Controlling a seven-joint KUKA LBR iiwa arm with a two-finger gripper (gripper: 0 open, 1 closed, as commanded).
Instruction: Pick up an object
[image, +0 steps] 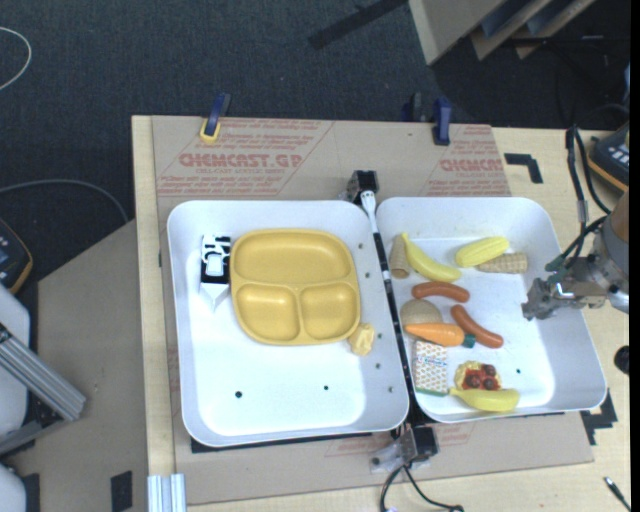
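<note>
Two shallow white bins sit side by side on a bare wooden bench (300, 150) with red printed lettering across its top. Both bins are smooth moulded plastic with rounded corners and raised rims.

In the left bin (290, 405) lies a yellow tray (295, 285), matte plastic, with one long compartment at the back and two smaller ones in front. Touching the tray's left edge is a small black-and-white block (214, 260). Just off the tray's front right corner rests a pale yellow lumpy piece (362, 340).

The right bin (560, 370) holds a cluster of toy foods along its left half. A curved, glossy banana (428, 261) lies at the back, with a knobbly corn cob (481, 250) beside it and a tan waffle-textured cone (505, 264) touching the cob's front edge. Below these are two smooth reddish sausages, one (441, 292) lying across and another (476, 326) slanting toward the front. An orange carrot (435, 334) lies against a rounded beige lump (419, 313). Nearer the front sit a flat checked packet (431, 367), a small yellow piece topped with dark red (477, 377), and a second banana (487, 400) along the front wall.

The gripper (545, 298), dull grey metal, hangs over the bin's bare right part, well apart from the foods. Whether it is apart or together cannot be told.
</note>
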